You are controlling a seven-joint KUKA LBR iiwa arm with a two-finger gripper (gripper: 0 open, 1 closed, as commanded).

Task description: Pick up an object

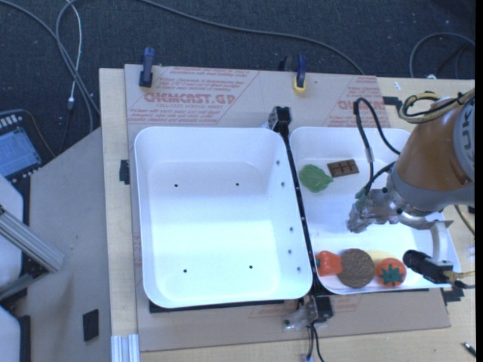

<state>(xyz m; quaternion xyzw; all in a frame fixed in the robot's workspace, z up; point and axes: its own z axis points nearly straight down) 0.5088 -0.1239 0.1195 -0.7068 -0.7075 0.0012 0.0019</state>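
The right bin (332,138) holds a green leafy toy (315,178) and a brown chocolate bar (343,168) near its back. Along its front edge lie a red-orange piece (328,262), a round brown cookie (356,268) and a red tomato with a green top (390,271); a pale yellow item (379,256) peeks out behind them. My gripper (360,219) hangs low over the middle of the right bin, above bare white floor between the two groups. The orange wrist hides much of the bin's right side.
The left bin (215,217) sits beside the right one, split from it by a black divider. Two clamps (147,60) hold the board at the back. Cables trail over the arm and off the bench's right side.
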